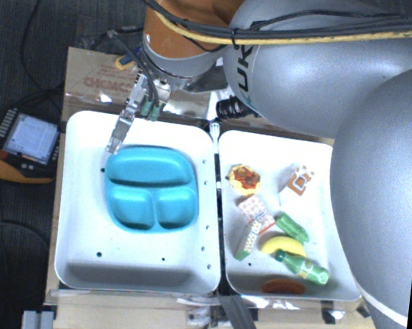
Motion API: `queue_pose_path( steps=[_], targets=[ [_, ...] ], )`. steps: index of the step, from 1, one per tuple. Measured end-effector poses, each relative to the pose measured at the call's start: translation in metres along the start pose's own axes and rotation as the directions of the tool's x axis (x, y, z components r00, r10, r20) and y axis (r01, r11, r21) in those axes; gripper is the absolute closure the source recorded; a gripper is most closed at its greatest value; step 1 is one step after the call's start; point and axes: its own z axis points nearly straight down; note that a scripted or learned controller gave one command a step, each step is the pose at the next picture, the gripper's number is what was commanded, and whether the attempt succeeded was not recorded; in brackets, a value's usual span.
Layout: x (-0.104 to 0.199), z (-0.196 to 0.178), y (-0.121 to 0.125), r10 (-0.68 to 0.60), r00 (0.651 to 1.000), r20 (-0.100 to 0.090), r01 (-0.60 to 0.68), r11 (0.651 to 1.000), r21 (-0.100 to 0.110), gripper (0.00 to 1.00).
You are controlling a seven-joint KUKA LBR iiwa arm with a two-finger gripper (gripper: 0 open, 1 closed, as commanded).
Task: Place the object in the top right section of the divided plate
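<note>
— Where's the plate (151,187)?
— In the left bin (82,204). The gripper (118,136) hangs at its upper-left rim.
— And the right bin (331,235)?
— Food toys: pizza (244,177) behind, banana (282,245) beside a bottle (303,266) in front.

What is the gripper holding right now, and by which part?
Nothing that can be seen. The gripper hangs over the far left rim of the blue divided plate, with no object between its fingers.

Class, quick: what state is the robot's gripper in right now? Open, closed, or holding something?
Gripper: above the upper left edge of the blue divided plate in the left bin; whether it is open or closed cannot be told, and nothing is seen held in it.
</note>
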Motion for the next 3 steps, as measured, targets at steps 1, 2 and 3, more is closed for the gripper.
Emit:
queue_pose_path(
  steps=[1,2,3],
  targets=[
    [-0.024,-0.064,0.009,-0.230,0.973,0.004,0.230,0.973,0.000,0.00],
    [-0.021,-0.056,0.009,-0.594,0.805,0.003,0.594,0.805,-0.002,0.00],
    [-0.041,-0.097,0.015,-0.830,0.557,0.006,0.830,0.557,-0.001,0.00]
  ],
)
